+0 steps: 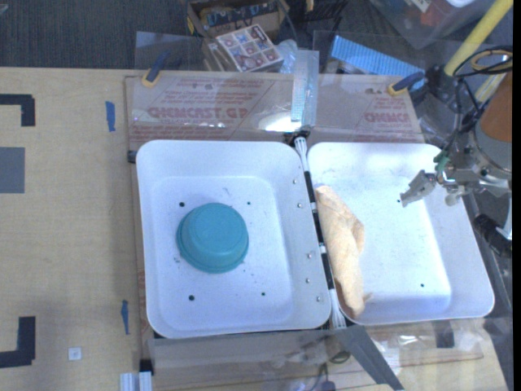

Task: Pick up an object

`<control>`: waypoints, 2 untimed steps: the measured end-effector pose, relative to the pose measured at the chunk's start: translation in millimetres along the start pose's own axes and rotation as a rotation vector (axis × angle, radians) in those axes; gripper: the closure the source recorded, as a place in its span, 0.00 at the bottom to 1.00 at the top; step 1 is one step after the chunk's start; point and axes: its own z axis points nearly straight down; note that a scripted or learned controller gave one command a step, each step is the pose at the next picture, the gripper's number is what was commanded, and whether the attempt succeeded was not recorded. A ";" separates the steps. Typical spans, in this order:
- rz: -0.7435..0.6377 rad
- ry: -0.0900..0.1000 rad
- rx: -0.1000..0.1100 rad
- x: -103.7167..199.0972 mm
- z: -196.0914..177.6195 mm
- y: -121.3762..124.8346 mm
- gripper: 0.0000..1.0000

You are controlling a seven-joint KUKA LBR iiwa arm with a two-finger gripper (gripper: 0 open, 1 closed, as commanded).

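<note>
Objects: two loose things lie in the bins, a teal bowl and a tan cloth, one in each bin.
Table [65, 243]: light wood surface filling the left and lower part of the frame, with black corner marks at the left edge and short blue tape strips near the left bin.
Left bin [163, 165]: shallow, white, rounded corners, in the middle of the frame; a few dark specks dot its floor.
Right bin [456, 296]: same kind, touching the left bin along a shared middle edge; its floor is mostly bare right of the cloth.
Clear sheets [212, 108]: see-through panels with faint red lettering, lying just above both bins.
Arm [496, 129]: enters at the right edge of the frame, orange band showing, dark cables looping above it.
Cloth [342, 247]: tan, long and crumpled, lying along the left side of the right bin, close against the middle edge, running from mid-height down to the bin's lower rim.
Bowl [213, 236]: teal, round, turned upside down, resting left of centre on the left bin's floor, well apart from the cloth.
Gripper [430, 187]: over the upper right part of the right bin, fingers spread apart with nothing between them, well apart from the cloth and far from the bowl.
Clutter: boxes and a printed card past the top edge of the table.
</note>
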 end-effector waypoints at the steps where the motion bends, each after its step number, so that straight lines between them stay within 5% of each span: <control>1: -0.216 0.000 0.000 58.0 86.9 16.4 0.00; 2: -0.467 -0.003 -0.008 82.6 98.8 2.1 0.00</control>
